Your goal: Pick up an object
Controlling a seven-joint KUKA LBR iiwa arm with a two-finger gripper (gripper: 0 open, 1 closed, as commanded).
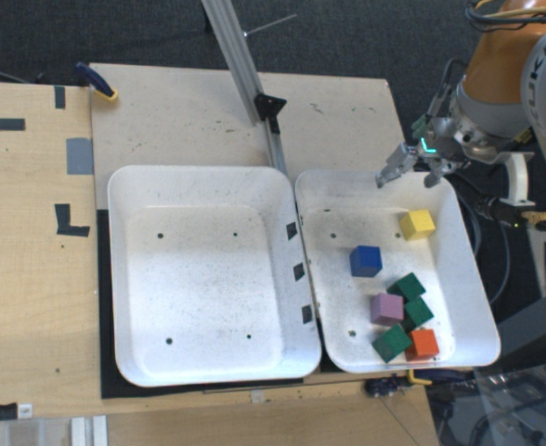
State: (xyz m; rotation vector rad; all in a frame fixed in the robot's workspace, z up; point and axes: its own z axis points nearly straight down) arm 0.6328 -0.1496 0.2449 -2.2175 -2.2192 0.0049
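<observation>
The right bin (333,189) holds several small blocks. A yellow block (418,223) lies near its far right side and a blue block (366,260) sits near the middle. Toward the front right are a purple block (387,308), two green blocks (409,287) (393,343), a third green block (419,313) and an orange block (424,343). My gripper (409,173) hovers over the bin's far right corner, above and behind the yellow block, open, with nothing between its fingers.
The left bin (199,272) lies beside the right one. A slanted metal pole (240,54) runs down to the gap between the bins' far edges. Cables hang off the bench at the right (496,212). A blue-and-yellow tool (97,80) lies at the far left.
</observation>
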